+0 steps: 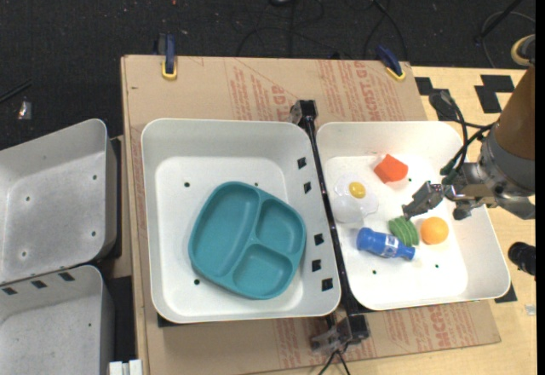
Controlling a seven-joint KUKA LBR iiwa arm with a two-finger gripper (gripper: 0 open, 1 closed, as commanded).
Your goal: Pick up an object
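My gripper hovers spread open, holding nothing, just above the orange ball; I'd drop straight down, clearing the green piece beside it.

Grey arm, orange band, dark claw

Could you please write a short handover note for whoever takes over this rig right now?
Hand: low over the right bin, just above the orange ball; nothing visibly between its fingers.
Right bin also holds an orange block, fried egg toy, blue bottle and green item.
Left bin holds a teal divided plate.
Done: approach only. Left: grasp and lift one object.
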